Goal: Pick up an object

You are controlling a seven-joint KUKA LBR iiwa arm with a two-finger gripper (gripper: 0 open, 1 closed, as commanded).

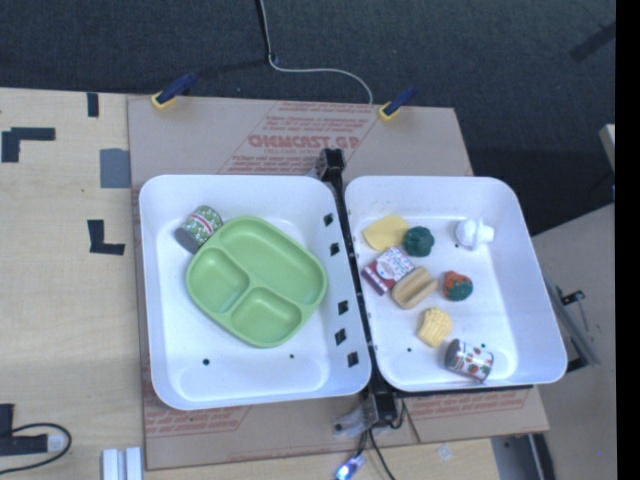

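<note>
Two white bins sit side by side on a cardboard sheet [300, 138] over the wooden surface [60, 268]. The left bin [165, 368] holds a green three-compartment plate [257, 280] at centre, with a small can [199, 227] lying touching the plate's upper-left edge. The right bin [520, 298] holds small toy foods: a yellow piece [384, 233] beside a dark green piece [419, 240], a white piece [472, 233] at upper right, a red-and-white packet [388, 269] touching a tan hot-dog bun [414, 288], a red-and-green fruit [458, 286], a yellow corn piece [434, 326] and a printed can [468, 359] lying at lower right.
</note>
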